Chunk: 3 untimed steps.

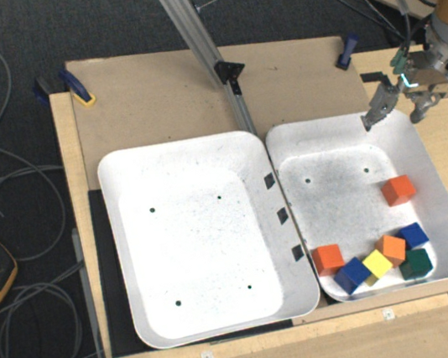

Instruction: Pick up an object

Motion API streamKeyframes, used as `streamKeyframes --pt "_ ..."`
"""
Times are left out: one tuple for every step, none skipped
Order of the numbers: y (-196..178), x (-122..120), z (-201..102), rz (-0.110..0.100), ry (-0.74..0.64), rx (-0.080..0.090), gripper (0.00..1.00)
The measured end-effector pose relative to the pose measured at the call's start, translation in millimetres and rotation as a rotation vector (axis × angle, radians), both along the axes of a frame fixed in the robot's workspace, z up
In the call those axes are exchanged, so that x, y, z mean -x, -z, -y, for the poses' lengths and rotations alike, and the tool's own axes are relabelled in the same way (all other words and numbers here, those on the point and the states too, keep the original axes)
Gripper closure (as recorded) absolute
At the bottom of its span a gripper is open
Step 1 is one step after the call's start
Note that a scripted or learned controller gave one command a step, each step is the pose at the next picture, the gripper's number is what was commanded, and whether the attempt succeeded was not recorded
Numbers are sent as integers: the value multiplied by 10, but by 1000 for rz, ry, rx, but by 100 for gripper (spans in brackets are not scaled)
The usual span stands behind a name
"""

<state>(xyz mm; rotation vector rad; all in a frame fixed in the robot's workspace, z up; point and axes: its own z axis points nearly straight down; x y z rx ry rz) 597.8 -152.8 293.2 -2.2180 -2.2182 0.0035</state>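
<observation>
Camera view gives me two white bins side by side on the surface: the left bin (pixel 131 232) and the right bin (pixel 441 205). I count seven blocks, all in the right bin. Three are orange: one alone (pixel 397 189) toward the bin's right wall, one (pixel 328 258) near its front-left corner, one (pixel 394 248) in the cluster along the front edge. Two are blue, one (pixel 352 274) at the front and one (pixel 413 235) nearer the right wall. One yellow block (pixel 377 263) sits between the front blue and the clustered orange, touching both as far as I can see. One dark green block (pixel 417 264) lies in the front-right corner.

My claw (pixel 398 109) hangs over the back-right corner of the right bin, its fingers spread apart with nothing between them. The lone orange block is the nearest piece, lying toward the front of the surface from the claw and apart from it; the cluster is well apart, at the bin's front edge.

I can read no labels or writing on the blocks or bins.
</observation>
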Motion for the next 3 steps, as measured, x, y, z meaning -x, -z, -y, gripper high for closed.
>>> streamKeyframes --pt "-25 -6 -2 4 -1 1 0" --pt "437 68 -50 -1 0 0 0" --pt "922 78 -151 -2 -1 -1 0"
